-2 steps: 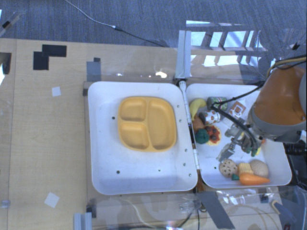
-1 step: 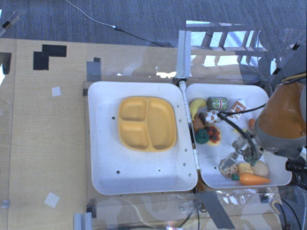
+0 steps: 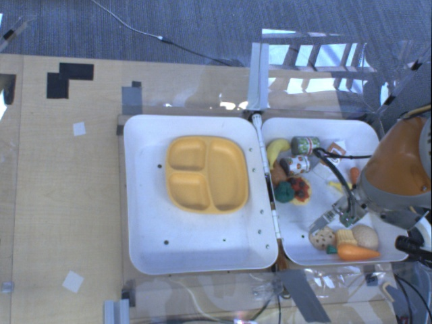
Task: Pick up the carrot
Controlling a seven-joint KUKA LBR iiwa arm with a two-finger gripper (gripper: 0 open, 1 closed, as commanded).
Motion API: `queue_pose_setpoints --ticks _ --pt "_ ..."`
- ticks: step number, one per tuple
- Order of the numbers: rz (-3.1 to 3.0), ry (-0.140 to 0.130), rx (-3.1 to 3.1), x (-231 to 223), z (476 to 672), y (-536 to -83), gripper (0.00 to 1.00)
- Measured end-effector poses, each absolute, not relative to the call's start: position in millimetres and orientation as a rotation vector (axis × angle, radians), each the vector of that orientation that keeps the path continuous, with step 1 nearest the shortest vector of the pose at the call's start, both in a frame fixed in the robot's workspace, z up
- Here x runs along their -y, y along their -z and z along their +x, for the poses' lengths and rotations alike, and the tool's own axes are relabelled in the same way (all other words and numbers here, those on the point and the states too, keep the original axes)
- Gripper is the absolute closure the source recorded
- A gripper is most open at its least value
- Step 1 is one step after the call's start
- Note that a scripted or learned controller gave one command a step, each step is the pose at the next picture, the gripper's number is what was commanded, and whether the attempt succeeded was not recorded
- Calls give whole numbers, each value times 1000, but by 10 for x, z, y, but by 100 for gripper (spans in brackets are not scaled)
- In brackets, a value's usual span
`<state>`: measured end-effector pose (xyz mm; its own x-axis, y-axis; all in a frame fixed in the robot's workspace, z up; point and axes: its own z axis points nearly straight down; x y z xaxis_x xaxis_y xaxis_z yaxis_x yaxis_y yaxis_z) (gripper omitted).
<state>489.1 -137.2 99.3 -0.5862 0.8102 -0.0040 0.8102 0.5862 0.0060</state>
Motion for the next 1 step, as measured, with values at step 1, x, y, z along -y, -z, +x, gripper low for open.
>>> queue_pose_setpoints --ticks 1 --pt "1426 -5 -2792 1372 4891 -993 0"
